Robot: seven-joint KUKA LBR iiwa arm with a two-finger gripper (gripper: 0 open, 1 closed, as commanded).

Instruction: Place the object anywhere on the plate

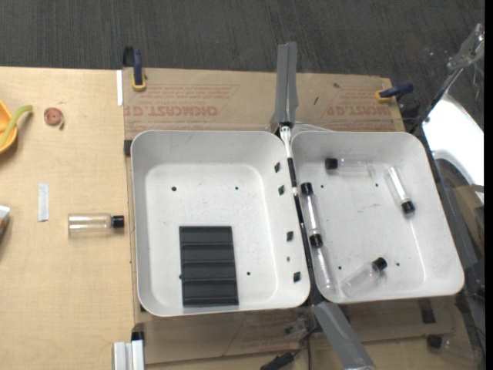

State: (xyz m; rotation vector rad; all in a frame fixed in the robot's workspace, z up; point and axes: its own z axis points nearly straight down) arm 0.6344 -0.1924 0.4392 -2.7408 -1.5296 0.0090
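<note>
— How is the arm posed, and what is the gripper doing?

— I cannot tell either. A pale curved shape [454, 133] sits at the right margin, far right of the black plate [208, 265], but whether it belongs to the arm is unclear. The gripper's opening, and whether it holds anything, cannot be read, so no object can be placed against it.

— Where is the plate?

— It lies flat in the left bin [154, 160], in its near half. It is ribbed, with nothing on it.

— And the object?

— To the right of the plate, in the right bin [431, 206], lie five clear vials with black caps. Nearest is a vial [362, 276] roughly level with the plate. Two more, the lower vial [320, 264] and the upper vial [308, 206], run along the wall closest to the plate. Farther back are a slanted vial [400, 190] and the farthest vial [350, 166]. The two bin walls stand between them and the plate.

— Anything else?

— Left of the plate, on the counter [62, 284], lies a sixth vial [94, 223]. Beyond it are a white strip [43, 203], a small reddish disc [52, 116] and an orange thing [6, 126].
</note>
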